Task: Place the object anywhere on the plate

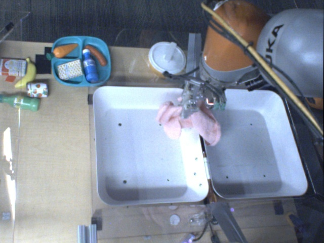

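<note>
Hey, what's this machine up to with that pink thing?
A grey robot arm with an orange band reaches in from the right, its gripper over a crumpled pink cloth. The cloth is bunched up under the gripper and hangs across the divide between the left white bin and the right white bin. It looks lifted, though the grip itself is hard to make out. A blue compartment plate of toy food sits behind the bins.
</note>
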`<state>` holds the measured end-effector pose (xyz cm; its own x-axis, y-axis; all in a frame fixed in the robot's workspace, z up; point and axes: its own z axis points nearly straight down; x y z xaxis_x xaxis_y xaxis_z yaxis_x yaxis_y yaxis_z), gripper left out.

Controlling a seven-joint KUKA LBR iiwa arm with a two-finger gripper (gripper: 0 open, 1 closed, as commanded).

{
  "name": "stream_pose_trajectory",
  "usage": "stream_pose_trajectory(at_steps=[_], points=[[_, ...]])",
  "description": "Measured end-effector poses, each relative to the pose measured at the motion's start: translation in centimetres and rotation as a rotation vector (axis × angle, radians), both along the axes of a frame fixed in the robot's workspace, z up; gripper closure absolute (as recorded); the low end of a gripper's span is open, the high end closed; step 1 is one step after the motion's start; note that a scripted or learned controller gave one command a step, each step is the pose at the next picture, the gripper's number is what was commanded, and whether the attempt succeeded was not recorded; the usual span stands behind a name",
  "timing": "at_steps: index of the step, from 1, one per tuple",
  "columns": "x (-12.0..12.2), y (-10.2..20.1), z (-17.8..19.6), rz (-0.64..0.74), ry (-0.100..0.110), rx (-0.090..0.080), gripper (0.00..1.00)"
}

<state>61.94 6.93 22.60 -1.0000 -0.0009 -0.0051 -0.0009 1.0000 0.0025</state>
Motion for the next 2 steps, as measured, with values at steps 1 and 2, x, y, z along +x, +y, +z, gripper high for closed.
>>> stream_pose_trajectory(at_steps=[1,2], points=[[-2.5,4.53,-0.03,0.002,0.001,0.0,1.0],[-2.48,4.51,-0.01,0.002,0.001,0.0,0.0]])
